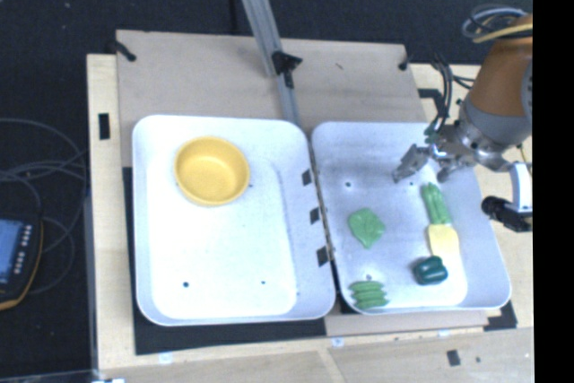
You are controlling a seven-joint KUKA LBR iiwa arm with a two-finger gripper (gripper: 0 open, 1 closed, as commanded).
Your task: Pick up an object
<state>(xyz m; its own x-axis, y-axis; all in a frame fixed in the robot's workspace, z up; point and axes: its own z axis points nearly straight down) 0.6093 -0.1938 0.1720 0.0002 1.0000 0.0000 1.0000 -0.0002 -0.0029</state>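
My gripper (429, 166) hangs over the upper right part of the right bin (359, 148), its fingers spread open with nothing between them. Just below it lies a long green piece (436, 204) with a yellow block (443, 239) at its lower end. A dark green rounded object (430, 270) sits below the yellow block. A light green lump (366, 227) lies near the bin's middle, and a ridged green object (368, 292) rests at the front edge. A yellow bowl (212, 170) stands in the upper left of the left bin (224, 265).
A grey metal pole (260, 13) slants down from the top to the gap between the bins. The bins sit on a pale wooden board (197, 67). The arm's orange band (500, 85) rises at the right.
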